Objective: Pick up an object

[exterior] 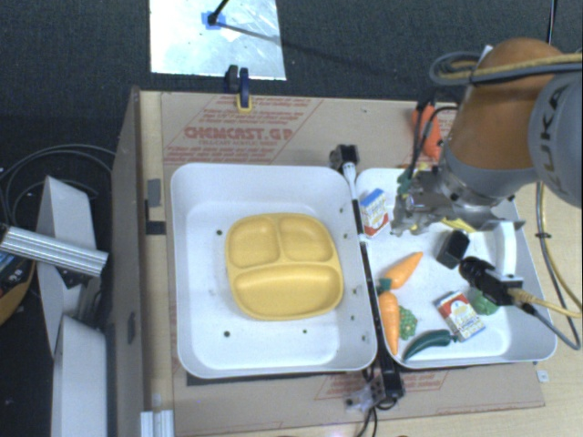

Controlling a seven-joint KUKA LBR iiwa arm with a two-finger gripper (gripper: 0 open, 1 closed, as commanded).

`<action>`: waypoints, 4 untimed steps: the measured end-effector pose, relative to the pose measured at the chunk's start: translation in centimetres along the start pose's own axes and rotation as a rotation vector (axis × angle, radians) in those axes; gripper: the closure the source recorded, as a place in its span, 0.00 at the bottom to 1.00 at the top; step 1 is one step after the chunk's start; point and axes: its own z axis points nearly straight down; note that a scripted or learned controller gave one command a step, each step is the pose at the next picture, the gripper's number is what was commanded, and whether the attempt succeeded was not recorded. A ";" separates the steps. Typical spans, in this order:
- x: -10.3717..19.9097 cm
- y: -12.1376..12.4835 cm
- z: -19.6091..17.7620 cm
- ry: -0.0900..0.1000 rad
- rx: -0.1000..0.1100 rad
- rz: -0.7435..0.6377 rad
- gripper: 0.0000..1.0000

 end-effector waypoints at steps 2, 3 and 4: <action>-4.7 1.2 -1.4 0.001 0.000 -0.003 1.00; -1.8 2.1 2.0 0.001 0.000 -0.003 1.00; -2.7 1.6 0.4 0.000 -0.001 -0.001 1.00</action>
